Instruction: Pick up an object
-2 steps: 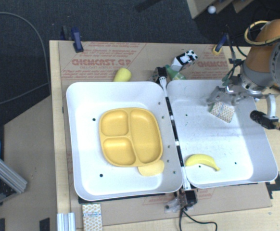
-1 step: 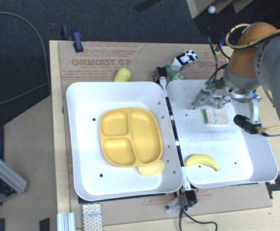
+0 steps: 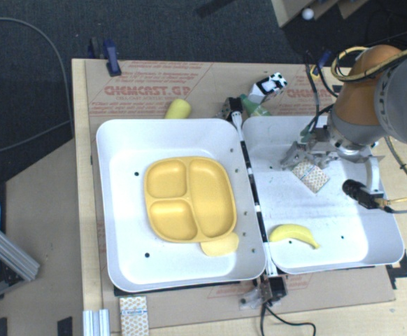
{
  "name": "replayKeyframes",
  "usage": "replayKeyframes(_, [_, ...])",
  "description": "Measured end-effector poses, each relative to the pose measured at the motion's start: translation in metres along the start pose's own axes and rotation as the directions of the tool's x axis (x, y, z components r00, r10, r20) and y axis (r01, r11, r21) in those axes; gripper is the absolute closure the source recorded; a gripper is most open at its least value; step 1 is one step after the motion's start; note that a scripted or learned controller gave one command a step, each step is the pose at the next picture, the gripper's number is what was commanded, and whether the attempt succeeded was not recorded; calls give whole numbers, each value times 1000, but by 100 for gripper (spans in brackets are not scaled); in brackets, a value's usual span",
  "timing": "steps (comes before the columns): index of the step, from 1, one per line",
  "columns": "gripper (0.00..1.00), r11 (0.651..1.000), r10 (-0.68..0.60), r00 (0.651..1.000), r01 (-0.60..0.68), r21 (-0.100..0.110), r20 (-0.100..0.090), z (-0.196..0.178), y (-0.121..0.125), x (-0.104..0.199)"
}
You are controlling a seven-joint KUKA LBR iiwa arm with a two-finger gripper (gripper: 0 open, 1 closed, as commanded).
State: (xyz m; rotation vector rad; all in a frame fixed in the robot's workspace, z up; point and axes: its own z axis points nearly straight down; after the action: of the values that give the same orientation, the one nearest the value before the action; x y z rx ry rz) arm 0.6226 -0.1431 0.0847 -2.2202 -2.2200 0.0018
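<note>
In the right bin [image 3: 371, 247], my gripper [image 3: 305, 155] hangs over the far part, reaching in from the right. A small tan block with a checked pattern [image 3: 312, 177] lies tilted right at the gripper's tip, and whether the two touch is unclear. A yellow banana [image 3: 294, 234] lies near the front left corner of that bin, apart from the gripper. In the left bin [image 3: 119, 187] sits a yellow divided plate [image 3: 189, 199], with a flat pale yellow piece [image 3: 221, 245] poking out from under its front edge.
A yellow cylinder [image 3: 178, 108] and a black-and-white object [image 3: 269, 87] lie on the bench behind the bins. A blue clamp [image 3: 110, 56] grips the bench's far left edge. Cables run along the arm [image 3: 368, 96] at the right. A patterned card [image 3: 133, 312] sits at the front.
</note>
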Motion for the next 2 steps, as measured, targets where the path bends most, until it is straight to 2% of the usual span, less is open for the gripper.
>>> replayKeyframes(1, [0, 1000, 0, 1000, 0, 0, 0, 0, -39, 1])
replayKeyframes(2, [100, 1000, 0, 1000, 0, -2, 0, -10, -39, 2])
